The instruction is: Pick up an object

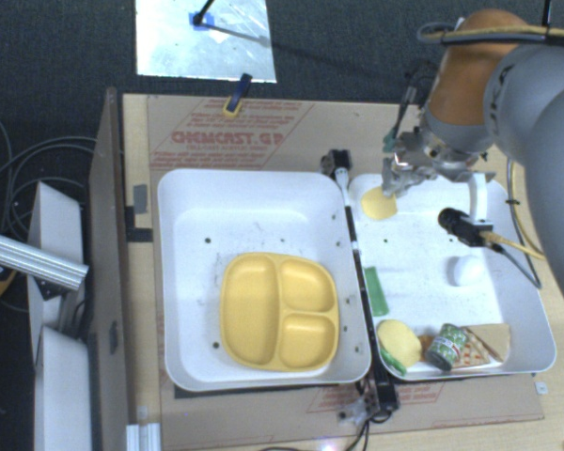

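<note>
The pale yellow piece lies at the far-left corner of the right bin, close to the rim shared with the left bin. It is a small, flat, rounded item, slightly longer along the 2-to-8 o'clock line, matte and unmarked; its material cannot be determined. The gripper stands directly over it, and the piece lies just toward 7 o'clock from the fingertips, appearing to touch or nearly touch them. Whether the fingers are spread or pressed together cannot be determined at this resolution, and the piece is not seen between them, so no hold is recorded. Judgement: a short drop with a slight shift toward 7 o'clock would centre the piece, and the bin wall at 9 o'clock leaves little room on that side. Elsewhere in the right bin: a white ball at 4 o'clock from the piece, a green strip at 6 o'clock, and at the near edge a yellow lemon-shaped item beside a green can. The left bin holds a yellow divided plate.
</note>
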Tool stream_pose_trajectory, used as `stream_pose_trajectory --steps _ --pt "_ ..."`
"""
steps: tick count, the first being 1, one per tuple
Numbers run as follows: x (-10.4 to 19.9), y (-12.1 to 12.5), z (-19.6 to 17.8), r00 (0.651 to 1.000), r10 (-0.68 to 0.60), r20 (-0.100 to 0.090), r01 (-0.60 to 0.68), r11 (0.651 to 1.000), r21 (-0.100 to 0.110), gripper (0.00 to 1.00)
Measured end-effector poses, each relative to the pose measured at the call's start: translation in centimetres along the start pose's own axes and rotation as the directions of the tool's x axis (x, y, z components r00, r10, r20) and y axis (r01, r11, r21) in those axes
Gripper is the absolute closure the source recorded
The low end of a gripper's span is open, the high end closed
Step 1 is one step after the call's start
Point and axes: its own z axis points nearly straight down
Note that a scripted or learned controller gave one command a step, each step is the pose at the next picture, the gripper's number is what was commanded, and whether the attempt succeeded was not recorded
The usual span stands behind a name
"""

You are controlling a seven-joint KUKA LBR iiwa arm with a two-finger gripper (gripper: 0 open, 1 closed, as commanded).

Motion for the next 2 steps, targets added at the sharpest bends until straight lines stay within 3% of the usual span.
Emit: stream_pose_trajectory --steps 1,2 --pt "1.2 -1.7 -1.8 1.000 -0.003 -0.001 0.003 1.000 0.002 1.00" --pt "1.0 -0.4 -2.4 1.000 -0.004 -0.001 0.004 1.000 0.000 1.00"
